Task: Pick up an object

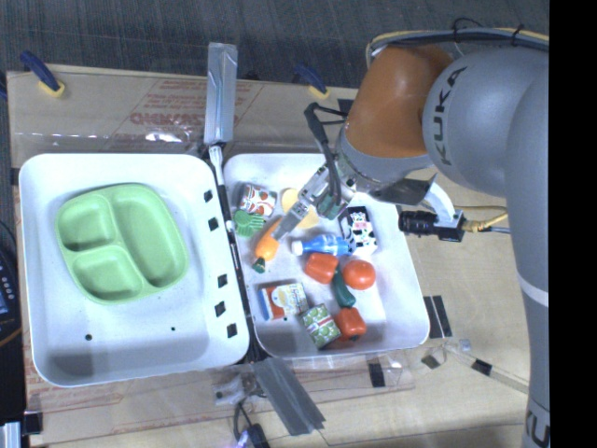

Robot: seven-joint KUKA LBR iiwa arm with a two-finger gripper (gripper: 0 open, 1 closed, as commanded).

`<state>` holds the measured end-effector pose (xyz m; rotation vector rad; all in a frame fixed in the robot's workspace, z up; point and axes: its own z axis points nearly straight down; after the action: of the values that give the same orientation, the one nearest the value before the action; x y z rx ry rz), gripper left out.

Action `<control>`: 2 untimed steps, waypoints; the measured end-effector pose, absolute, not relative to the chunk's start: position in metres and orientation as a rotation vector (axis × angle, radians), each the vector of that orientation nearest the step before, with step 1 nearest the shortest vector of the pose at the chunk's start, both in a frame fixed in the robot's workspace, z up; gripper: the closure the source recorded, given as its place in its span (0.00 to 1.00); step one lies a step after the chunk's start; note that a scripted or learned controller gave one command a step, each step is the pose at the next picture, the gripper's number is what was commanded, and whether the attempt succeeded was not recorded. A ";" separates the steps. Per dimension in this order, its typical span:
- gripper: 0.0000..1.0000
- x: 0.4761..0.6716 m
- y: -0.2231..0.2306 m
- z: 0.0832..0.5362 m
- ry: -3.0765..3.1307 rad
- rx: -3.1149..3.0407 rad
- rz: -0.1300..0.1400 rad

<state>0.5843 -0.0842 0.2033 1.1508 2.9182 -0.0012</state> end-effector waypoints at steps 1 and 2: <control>0.00 0.608 -0.039 0.200 2.820 1.378 0.000; 0.00 0.608 -0.039 0.200 2.820 1.378 0.000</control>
<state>0.6080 -0.0390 0.1995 1.3784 2.8203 0.0000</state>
